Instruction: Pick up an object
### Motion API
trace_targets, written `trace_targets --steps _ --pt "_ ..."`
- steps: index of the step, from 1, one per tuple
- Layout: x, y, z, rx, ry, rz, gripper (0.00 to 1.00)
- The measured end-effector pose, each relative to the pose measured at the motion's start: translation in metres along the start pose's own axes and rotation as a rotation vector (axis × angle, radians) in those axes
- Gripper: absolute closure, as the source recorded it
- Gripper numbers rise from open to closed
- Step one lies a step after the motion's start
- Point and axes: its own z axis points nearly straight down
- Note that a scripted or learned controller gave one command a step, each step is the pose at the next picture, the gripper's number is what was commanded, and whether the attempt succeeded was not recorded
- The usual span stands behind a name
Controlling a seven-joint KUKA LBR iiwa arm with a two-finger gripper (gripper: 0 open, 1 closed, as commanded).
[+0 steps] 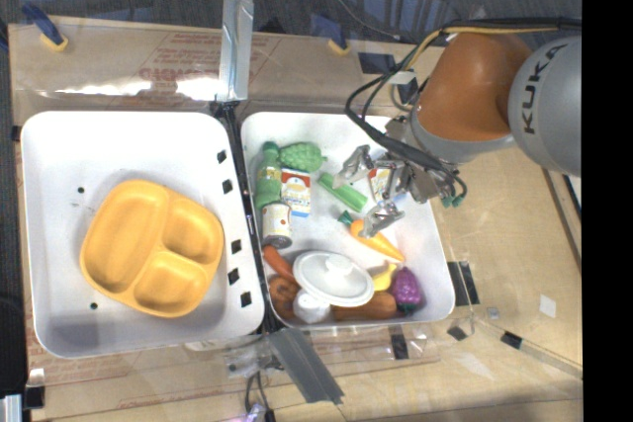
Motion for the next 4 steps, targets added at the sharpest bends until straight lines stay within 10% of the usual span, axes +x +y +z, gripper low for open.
trace_targets --steps 1,3,4 --pt "0.062 0.013 0.052 0.01 -0.019 -0.038 0.0" --pt "0.046 -0.003 0.064 0.004 -0.006 0.005 0.0" --pt "0.043 -0.002 0.054 0.005 -0.009 -0.001 1.0"
